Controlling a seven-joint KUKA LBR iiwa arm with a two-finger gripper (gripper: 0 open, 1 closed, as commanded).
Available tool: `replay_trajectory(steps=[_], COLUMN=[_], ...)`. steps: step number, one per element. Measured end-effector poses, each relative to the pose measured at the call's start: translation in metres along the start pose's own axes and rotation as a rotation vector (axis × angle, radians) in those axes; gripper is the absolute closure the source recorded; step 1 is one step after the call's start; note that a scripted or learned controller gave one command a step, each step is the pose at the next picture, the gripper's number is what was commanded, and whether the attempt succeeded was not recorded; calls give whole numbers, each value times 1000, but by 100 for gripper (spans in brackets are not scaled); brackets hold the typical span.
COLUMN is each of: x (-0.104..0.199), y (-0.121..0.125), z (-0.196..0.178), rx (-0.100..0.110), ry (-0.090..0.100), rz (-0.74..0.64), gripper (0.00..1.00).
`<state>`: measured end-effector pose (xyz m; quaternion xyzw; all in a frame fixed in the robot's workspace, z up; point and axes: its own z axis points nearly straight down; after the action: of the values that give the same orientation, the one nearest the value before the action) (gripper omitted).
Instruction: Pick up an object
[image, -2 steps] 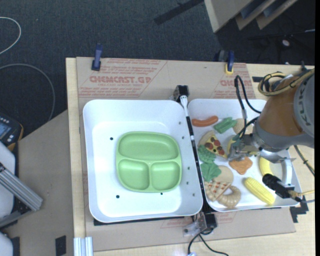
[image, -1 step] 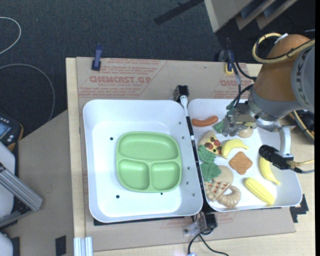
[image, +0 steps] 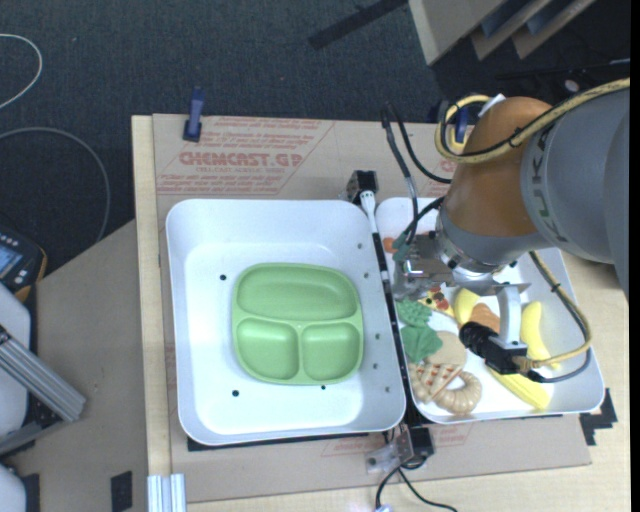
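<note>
Pincer (image: 432, 285) sits low over the right shallow white bin (image: 585, 385), at the bin's 10 o'clock corner, tucked under the grey arm w/ orange band (image: 500, 190). Wrist hides the tip, so cannot tell if open or closed; nothing seen held.

Likely target: green leafy plastic toy (image: 418, 335), just beside the pincer at approx 6-7 o'clock, lying flat against the bin's 9 o'clock wall. Its long axis runs roughly 11-to-5. Only one arm, so no nearer/farther choice.

Other candidates in the same bin:
- tan ridged bread-shaped toy (image: 450, 385), farther out at 6 o'clock, touching or nearly touching the green one.
- yellow plastic banana (image: 532, 325) at approx 4 o'clock, partly behind robot hardware.
- small orange piece (image: 480, 315) near 4 o'clock, too hidden to ID.

Left shallow white bin (image: 200, 300) at 9 o'clock has a pale green divided plastic plate (image: 297, 322), well apart from the pincer.

Judgement: pick not yet made; a short shift toward 6-7 o'clock plus descent is needed, and the nearby wall could foul the grasp.
</note>
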<state>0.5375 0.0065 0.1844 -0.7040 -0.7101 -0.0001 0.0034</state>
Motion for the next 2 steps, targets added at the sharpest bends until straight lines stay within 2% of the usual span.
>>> replay_trajectory(steps=[1,2], x=[73,124], y=[-40,-1], z=[-7,-115], rx=[1,-19], ry=[-1,0], rz=[1,1], gripper=[100,100])
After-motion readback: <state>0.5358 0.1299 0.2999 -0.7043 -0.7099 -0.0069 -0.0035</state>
